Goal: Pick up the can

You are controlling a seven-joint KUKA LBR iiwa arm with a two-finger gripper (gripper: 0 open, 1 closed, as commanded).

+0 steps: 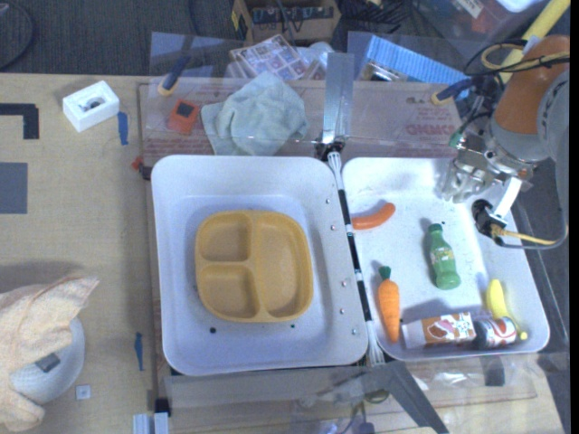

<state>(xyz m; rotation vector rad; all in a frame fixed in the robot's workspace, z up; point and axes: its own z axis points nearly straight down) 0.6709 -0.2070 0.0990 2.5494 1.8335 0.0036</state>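
one can (463, 331) lies on its side along the right bin's (412, 174) near wall, beside the carrot (388, 306). the jaws (463, 186) hang well apart at the far edge, state unclear; best descend across its width.

Arm: you see it enter from the upper right, grey links with the orange band above the wrist | Wrist: bent downward, cables trailing beside it | Pincer (458, 186): pointing down, low at the frame's right side, nothing visibly between its fingers.
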